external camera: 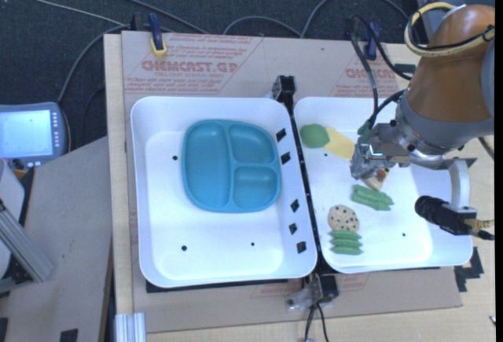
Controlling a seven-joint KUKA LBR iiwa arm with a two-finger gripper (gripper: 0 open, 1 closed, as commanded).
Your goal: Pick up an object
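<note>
Nearest edge: plywood-coloured surface (204, 297) with two shallow white plastic bins side by side, black clips along the divider between them. Left bin (157, 246) holds one item: a teal plastic tray (231, 166), rounded corners, three compartments, lying flat near the bin's centre.

Right bin (409, 250) holds five loose items. At its near edge, one green ridged piece (346, 243), stacked-looking ribs, soft toy-food look. Touching it just behind, one round tan cookie (343, 217) with dark spots. Further in, one green pod-shaped piece (372, 197), elongated, bumpy outline. At the far left corner of that bin, one smooth rounded green lump (313, 135), touching one pale yellow flat piece (340, 145) beside it.

One gripper (371, 167), metal grey, sits over the middle of the right bin, just above the pod piece and near the yellow piece. Small orange-red bit visible at its tip; cannot tell what it is, and cannot tell whether the fingers are spread or closed. Behind it, the arm's orange band (452, 73), glossy and rounded, with a yellow-and-black cable looped on top.

Far edge: two clamps with blue handles on the board, red printed lettering, black cables trailing onto dark carpet.
</note>
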